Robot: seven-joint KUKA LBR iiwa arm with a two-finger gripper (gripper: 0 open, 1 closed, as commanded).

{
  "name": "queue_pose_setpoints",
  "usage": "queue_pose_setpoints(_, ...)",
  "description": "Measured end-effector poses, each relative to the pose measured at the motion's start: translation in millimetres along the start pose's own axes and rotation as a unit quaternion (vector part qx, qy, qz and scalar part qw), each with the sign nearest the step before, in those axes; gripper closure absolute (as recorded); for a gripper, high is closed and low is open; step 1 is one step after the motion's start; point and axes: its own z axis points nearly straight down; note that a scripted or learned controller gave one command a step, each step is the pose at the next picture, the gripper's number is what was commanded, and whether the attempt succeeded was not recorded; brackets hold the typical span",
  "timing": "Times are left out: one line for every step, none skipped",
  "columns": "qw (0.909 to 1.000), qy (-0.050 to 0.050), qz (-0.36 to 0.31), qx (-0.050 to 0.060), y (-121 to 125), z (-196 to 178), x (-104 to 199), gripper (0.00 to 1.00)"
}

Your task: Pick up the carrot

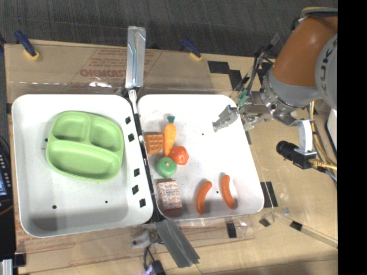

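In the right bin (pixel 243 153), near its left wall and toward the far edge, lies the carrot (pixel 170 138), long axis running far-to-near with the green top pointing away. A waffle piece (pixel 152 142) touches its left side, a tomato (pixel 179 155) its near end. Rightward, by the bin's far right corner, hovers the hand (pixel 225 119), released and grasping nothing, well apart from the carrot.

One fixed overhead camera, slanting down on both bins (pixel 189 99)
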Motion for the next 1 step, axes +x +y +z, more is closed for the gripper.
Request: queue_pose_setpoints(0.9984, 0.001, 0.056, 0.002, 45.2, 148.2, 54.1, 0.00)
